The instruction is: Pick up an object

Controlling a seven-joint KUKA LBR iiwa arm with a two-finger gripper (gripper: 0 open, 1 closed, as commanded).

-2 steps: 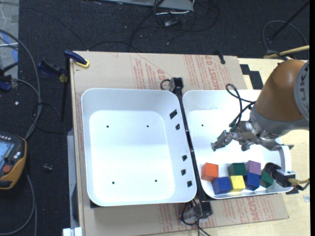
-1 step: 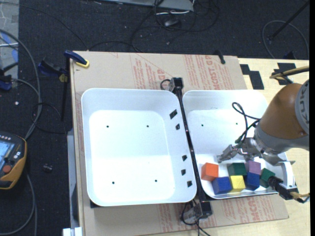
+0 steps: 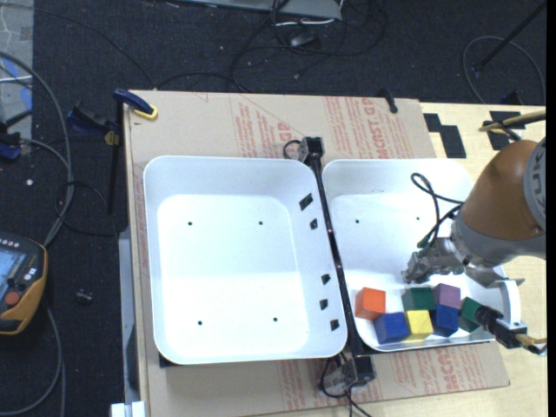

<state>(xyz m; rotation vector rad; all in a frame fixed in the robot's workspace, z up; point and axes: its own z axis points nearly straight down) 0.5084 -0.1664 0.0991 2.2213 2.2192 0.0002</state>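
Several blocks just below the gripper.

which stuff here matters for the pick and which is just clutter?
Job:
- gripper, low in the right bin
- blocks clustered at that bin's near edge: orange block, blue block, yellow block, green block, purple block

Lying about:
- left bin
- cardboard sheet under both bins
- blue-and-yellow clamp
- cables on the floor
- yellow handheld device
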